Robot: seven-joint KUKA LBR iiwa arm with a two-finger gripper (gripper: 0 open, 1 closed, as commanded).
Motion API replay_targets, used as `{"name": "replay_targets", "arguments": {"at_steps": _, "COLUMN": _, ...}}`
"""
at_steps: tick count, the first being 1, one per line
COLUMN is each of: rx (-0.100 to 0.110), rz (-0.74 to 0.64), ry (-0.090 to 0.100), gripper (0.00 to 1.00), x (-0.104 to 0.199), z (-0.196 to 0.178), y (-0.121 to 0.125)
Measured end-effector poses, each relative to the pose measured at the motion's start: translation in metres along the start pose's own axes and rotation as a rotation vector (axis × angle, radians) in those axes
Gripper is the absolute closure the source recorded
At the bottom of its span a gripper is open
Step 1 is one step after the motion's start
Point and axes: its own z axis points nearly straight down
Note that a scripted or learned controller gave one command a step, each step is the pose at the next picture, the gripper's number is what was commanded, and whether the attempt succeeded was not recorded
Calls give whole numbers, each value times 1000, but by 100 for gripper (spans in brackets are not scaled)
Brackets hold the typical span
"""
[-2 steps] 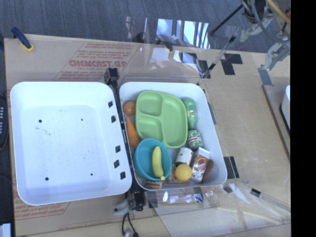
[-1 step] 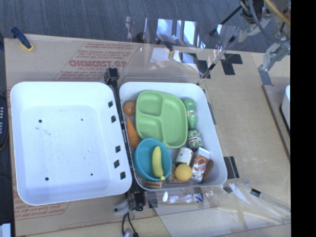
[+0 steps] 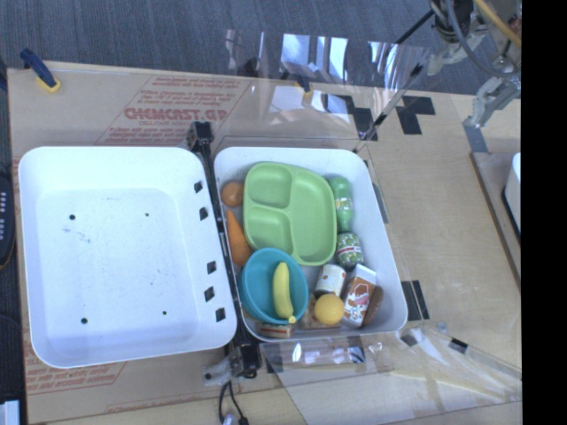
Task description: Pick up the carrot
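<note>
Two white bins sit side by side on the surface (image 3: 443,228), and the carrot (image 3: 236,240) lies in the right bin (image 3: 387,268), pressed along its left wall with its long axis running near to far. It is hemmed in: the green divided plate (image 3: 291,211) overlaps it on the right, the blue bowl (image 3: 270,289) holding a banana (image 3: 283,290) sits against its near end, and a small orange fruit (image 3: 232,194) rests just beyond its far end. The arm's wrist hardware (image 3: 474,20) is at the far right corner of the view, well apart from both bins; I cannot tell how its gripper is set, since the tip is too cluttered with cables to read. The step in hand, as I judge it, is the approach, with nothing yet grasped. To do it well, the gripper should travel left and nearer until it is above the exposed middle of the carrot, then turn so that the closing direction runs across the carrot's width rather than along it. One side must slip between carrot and bin wall, the other between carrot and plate rim, so a narrow, straight descent matters. Coming down too far right would likely strike the plate; too near would hit the bowl's rim. The left bin (image 3: 53,264) offers open room for any later placement.
</note>
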Motion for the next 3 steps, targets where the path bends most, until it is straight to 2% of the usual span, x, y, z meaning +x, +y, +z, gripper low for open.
{"name": "replay_targets", "arguments": {"at_steps": 3, "rx": 0, "rz": 0, "ry": 0, "gripper": 0, "x": 0, "z": 0, "y": 0}}
